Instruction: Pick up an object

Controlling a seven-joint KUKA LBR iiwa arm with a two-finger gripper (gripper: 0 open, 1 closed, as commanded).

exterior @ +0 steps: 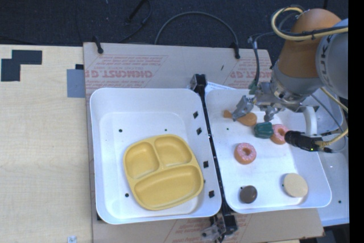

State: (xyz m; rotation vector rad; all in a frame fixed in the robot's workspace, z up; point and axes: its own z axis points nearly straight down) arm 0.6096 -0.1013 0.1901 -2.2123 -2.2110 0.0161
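Gripper over far end of right bin

Grey two-finger gripper point(259, 110) hanging with fingers spread, nothing between them. Flat orange-tan food piece point(245, 119) just beneath left fingertip; dark teal rounded block point(264, 130) beside right fingertip. Nearer: glossy pink-iced ring doughnut point(245, 153). In left white bin point(108, 105): smooth yellow three-compartment plastic tray point(163, 172).

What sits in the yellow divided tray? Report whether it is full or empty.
Empty. The yellow tray lies flat in the left bin, and all three of its compartments show bare yellow bottoms.
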